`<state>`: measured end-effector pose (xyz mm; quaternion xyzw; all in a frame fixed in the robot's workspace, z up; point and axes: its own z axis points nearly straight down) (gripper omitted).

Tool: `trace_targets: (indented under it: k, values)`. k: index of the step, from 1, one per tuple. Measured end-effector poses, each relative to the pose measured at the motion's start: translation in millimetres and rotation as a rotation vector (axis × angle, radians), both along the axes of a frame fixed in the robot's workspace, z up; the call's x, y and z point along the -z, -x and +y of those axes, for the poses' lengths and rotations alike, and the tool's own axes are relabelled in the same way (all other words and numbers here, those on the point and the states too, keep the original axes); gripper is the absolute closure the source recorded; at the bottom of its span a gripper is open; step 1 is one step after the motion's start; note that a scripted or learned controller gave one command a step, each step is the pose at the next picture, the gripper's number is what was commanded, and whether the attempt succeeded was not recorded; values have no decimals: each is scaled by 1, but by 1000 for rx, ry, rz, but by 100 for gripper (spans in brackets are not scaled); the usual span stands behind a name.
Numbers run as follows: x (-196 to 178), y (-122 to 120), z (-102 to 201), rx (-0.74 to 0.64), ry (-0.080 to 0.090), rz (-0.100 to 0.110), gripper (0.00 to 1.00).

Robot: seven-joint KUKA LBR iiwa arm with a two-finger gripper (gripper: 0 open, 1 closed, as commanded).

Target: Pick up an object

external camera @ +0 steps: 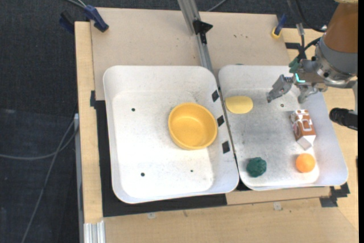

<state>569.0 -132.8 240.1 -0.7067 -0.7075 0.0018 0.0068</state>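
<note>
The right bin (267, 139) holds a pale yellow oval piece (239, 104) at its far left, a small brown and white carton (302, 127) at the right, an orange ball (305, 163) at the near right and a dark green lump (256, 166) at the near edge. My gripper (287, 99) hangs over the far part of this bin, between the oval piece and the carton. Its fingers are spread apart and nothing sits between them. A yellow bowl (192, 125) stands in the left bin (136, 151).
A slanted metal pole (187, 3) runs down to the gap between the bins at the far side. Blue clamps (96, 17) grip the bench's far corners. Cables lie on the dark floor beyond the bench.
</note>
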Motion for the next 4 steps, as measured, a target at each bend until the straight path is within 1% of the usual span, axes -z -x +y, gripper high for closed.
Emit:
trace_targets:
  k: [1,2,3,4]
  values:
    - [0,0,0,0,0,0,0]
    - [54,8,9,2,0,6,0]
    - [102,3,14,2,0,7,0]
    - [149,6,16,3,-1,8,0]
